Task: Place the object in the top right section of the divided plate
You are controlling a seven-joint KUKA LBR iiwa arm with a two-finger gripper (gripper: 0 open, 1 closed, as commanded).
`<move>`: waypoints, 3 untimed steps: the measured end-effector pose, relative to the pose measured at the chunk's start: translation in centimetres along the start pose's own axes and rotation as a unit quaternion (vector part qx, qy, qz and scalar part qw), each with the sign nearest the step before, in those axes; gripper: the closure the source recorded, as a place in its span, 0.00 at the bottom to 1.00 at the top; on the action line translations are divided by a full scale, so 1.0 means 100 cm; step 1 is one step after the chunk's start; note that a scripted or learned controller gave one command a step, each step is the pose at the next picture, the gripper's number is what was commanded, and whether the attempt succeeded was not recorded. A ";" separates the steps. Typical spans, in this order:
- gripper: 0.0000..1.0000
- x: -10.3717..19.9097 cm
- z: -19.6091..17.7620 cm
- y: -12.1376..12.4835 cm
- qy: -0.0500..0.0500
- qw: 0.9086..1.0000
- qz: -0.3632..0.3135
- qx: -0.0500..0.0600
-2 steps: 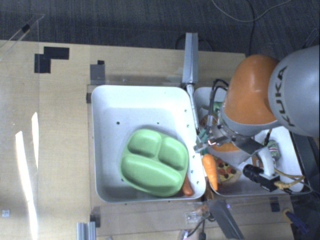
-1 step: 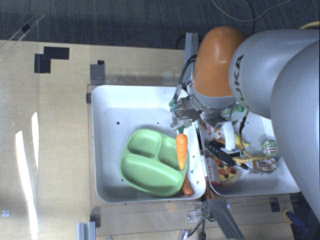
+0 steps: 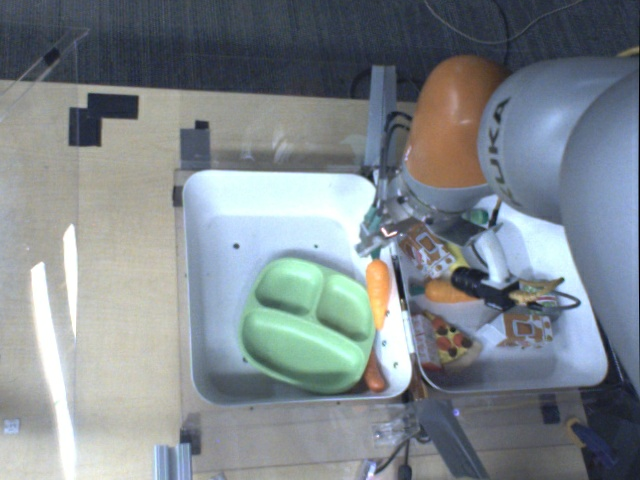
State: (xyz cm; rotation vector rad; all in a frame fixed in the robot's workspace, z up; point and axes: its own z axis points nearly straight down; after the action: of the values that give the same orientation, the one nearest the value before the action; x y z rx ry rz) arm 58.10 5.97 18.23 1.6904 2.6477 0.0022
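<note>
The pale wooden counter (image 3: 100, 318) has black tape marks (image 3: 100, 116) near its far left corner and streaks of glare along its left side. Beyond it lies dark grey carpet (image 3: 200, 18) with a thin cable (image 3: 480, 13) looping across.

The left bin (image 3: 215, 268) holds the green divided plate (image 3: 305, 326), set at a slant: two small sections on the upper side, one large below. The carrot (image 3: 377, 290) stands lengthwise against the plate's right rim, beside the top right section (image 3: 345, 303) rather than in it, close to the wall between the bins. A small reddish-brown piece (image 3: 373, 376) lies at the plate's lower right edge.

The end effector (image 3: 383, 233) hangs just above the carrot's upper end. Whether it is apart, together or touching the carrot cannot be told.

The right bin (image 3: 580, 368) holds a toy pizza slice (image 3: 450, 343), an orange piece (image 3: 445, 290) and cards printed with square coded patterns (image 3: 522, 330), none of them readable. The grey arm (image 3: 570, 138) carries dark lettering reading "KUKA" beside its orange band (image 3: 450, 133).
</note>
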 end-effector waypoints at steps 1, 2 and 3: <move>0.00 0.000 0.000 0.000 0.000 1.000 0.000 0.000; 0.00 0.010 0.000 0.010 -0.001 1.000 -0.021 0.000; 1.00 0.010 -0.008 0.012 -0.001 1.000 -0.023 -0.001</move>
State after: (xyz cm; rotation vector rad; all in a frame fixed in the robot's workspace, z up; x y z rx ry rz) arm 58.80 7.37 19.08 1.6289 2.6840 0.0033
